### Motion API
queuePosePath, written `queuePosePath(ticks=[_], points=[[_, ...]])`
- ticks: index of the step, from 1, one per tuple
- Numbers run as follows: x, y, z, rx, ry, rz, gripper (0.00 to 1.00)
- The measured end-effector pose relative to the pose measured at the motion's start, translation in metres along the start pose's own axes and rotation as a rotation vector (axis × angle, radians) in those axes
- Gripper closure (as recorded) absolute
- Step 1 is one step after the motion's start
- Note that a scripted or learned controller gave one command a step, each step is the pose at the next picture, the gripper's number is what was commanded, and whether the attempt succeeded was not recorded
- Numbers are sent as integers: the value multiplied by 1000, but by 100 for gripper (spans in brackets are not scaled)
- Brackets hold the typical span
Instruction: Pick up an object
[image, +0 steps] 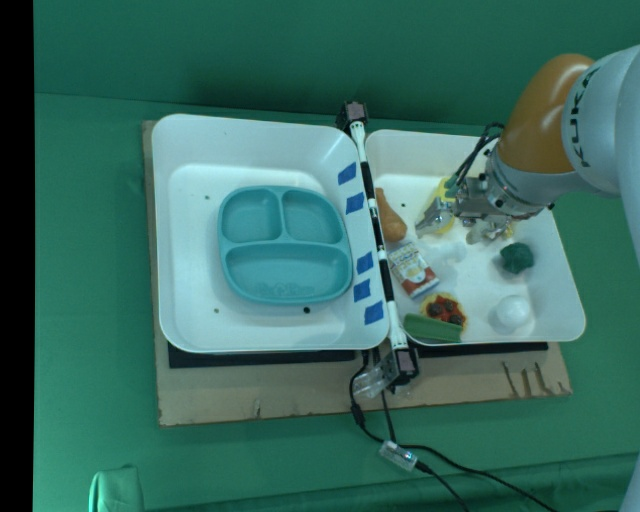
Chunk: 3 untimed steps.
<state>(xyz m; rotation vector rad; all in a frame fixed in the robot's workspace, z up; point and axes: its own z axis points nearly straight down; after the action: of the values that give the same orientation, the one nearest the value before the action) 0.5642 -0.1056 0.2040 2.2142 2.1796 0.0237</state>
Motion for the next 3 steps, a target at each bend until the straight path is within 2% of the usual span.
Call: queuePosePath(ticks=[1, 2, 3], points=[[-3, 3, -14, -12, -4, 6, 100], [-3, 3, -14, -12, -4, 6, 0], [-6, 6, -29, -24, -8, 13, 100]])
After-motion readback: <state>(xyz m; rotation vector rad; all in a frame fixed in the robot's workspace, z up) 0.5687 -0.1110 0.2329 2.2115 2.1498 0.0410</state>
